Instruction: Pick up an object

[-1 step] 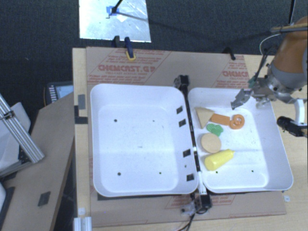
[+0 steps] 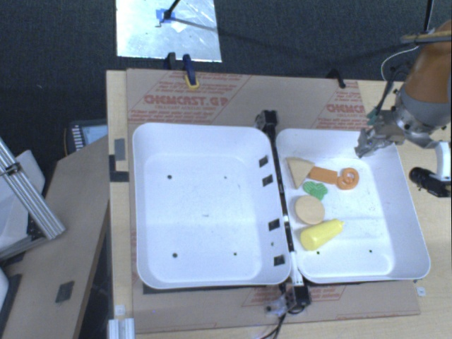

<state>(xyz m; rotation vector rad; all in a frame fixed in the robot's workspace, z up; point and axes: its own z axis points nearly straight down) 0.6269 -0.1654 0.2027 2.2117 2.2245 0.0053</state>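
While the claw [image 2: 369,145] (grip unclear) hung over the right bin's [image 2: 406,210] far edge, the orange ring [image 2: 347,179] lay just nearer, open floor beyond.

Arm [image 2: 429,83], upper right of frame: rounded orange-tan band above a grey metallic wrist section. Below the wrist, toward the left, the hand [image 2: 369,145]: small, grey, angular, metallic, detail too blurred to resolve. Thin pale cable [image 2: 390,66] loops along the left side of the orange band. Black fitting [image 2: 429,180] with a white piece beside it, at right edge of frame under the wrist.
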